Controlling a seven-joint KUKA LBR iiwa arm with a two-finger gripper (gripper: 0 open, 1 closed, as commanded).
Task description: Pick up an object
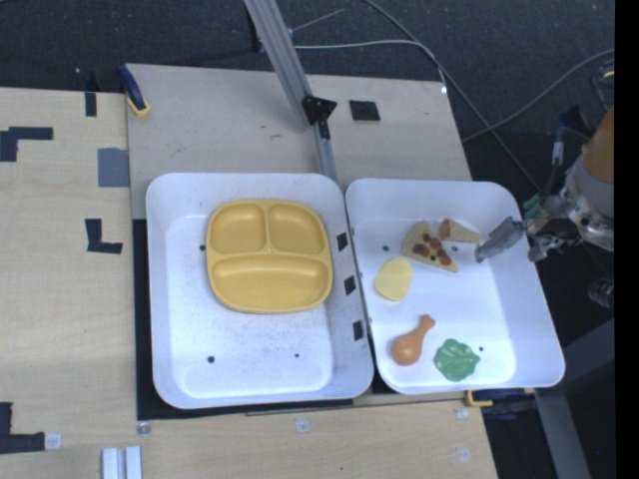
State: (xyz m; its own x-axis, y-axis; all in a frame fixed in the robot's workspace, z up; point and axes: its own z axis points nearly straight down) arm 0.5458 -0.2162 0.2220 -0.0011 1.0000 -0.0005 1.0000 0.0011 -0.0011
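The grey metal claw [499, 239] is reaching toward the flat triangle pizza slice [431, 244], at its nine o'clock. I cannot tell its state. Next it needs lowering.

Plastic bins and toy food on a matt wooden bench

The two shallow white plastic bins [170, 297] look smooth with a faint sheen — the left one speckled with dark scuffs; the yellow three-compartment plastic tray [270, 255] is smooth and semi-matt, the pale wood bench top [60, 297] dull, and the slanted grey metal bar [280, 43] at upper centre brushed — lightly reflective.
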